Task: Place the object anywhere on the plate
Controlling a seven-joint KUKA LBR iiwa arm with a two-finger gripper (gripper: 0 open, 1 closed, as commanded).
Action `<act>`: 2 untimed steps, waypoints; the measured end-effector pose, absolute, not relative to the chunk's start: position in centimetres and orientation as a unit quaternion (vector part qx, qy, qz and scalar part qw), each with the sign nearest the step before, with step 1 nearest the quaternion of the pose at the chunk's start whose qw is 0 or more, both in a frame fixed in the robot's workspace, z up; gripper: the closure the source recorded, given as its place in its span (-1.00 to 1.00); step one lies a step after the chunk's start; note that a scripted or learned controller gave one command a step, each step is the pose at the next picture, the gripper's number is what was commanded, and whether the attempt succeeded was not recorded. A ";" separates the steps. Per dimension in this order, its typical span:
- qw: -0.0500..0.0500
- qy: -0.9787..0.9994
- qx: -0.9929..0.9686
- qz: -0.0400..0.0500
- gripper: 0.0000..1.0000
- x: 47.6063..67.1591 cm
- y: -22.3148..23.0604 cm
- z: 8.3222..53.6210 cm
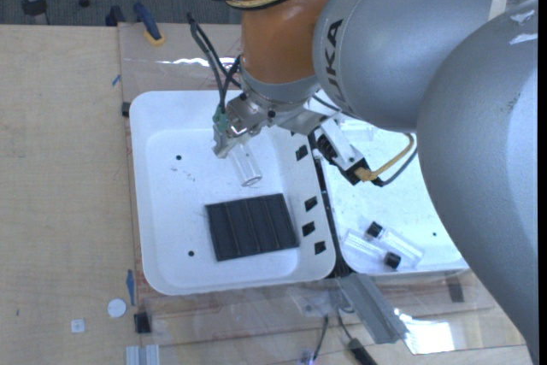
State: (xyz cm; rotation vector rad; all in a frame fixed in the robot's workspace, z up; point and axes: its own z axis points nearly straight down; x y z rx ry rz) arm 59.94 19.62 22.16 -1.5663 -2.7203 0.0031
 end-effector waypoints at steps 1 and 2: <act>0.001 -0.867 -0.499 0.001 -1.00 60.0 19.6 22.2; 0.000 -0.867 -0.499 -0.001 1.00 60.1 19.6 23.3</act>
